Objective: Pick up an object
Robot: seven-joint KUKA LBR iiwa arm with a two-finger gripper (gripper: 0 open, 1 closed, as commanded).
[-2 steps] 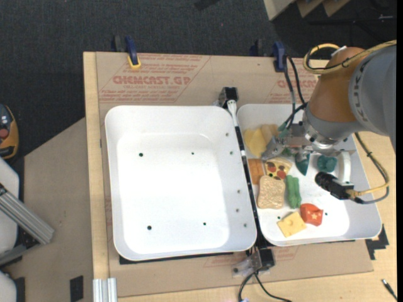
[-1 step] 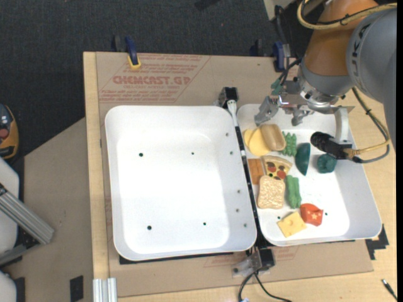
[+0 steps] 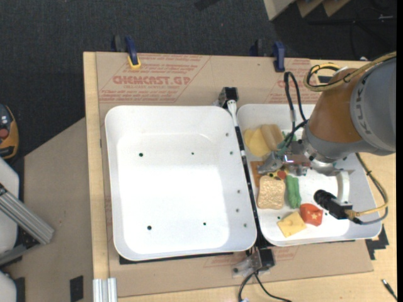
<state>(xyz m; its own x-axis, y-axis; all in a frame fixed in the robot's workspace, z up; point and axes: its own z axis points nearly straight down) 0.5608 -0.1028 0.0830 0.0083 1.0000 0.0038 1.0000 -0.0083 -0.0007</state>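
My gripper [image 3: 279, 163] is low in the right bin [image 3: 327, 234], over the toy food near its left wall. Under and around it lie a yellow rounded piece [image 3: 257, 142], a tan piece [image 3: 272, 133], a brown speckled bread slice [image 3: 271, 194], a green pod [image 3: 293, 191], a red tomato-like piece [image 3: 311, 214] and a yellow cheese wedge [image 3: 290, 224]. An orange piece [image 3: 256, 168] peeks out just left of the gripper. The arm's orange band [image 3: 334, 115] and grey wrist cover the bin's right middle.
The left bin [image 3: 173, 181] is a shallow white tray with a few small dark dots on its floor. A black divider strip [image 3: 242, 162] runs between the bins. Cables [image 3: 296, 99] hang off the arm over the right bin's far end.
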